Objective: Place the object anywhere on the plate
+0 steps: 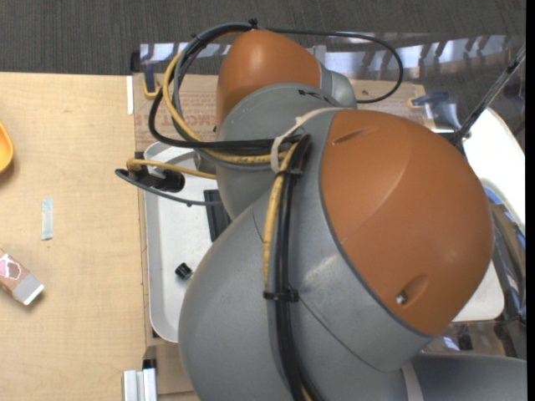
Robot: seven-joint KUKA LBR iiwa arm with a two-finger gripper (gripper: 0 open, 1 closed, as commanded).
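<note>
the arm [334, 249] bulks across the middle and right of the camera view, its grey housing and two orange domes covering nearly all of both bins. a bundle of black and yellow cables [276, 215] runs down its side, tied to it, and loops up over the far orange dome.

the gripper lies somewhere under the arm's body, so whether it is clenched, released or grasping anything cannot be told.

of the left white bin [163, 249] a strip along its left wall and near left corner is exposed. on that bare strip sits a small black object [182, 270], well apart from the bin's wall, just beside the edge of the arm's housing. whether this is the task's object cannot be told, and the plate is hidden too.

on the wooden bench [75, 165] to the left of the bins lie a small clear strip [47, 220], a pink and white packet [18, 279] near the left edge, and part of an orange thing [4, 149] cut off by that edge.
</note>
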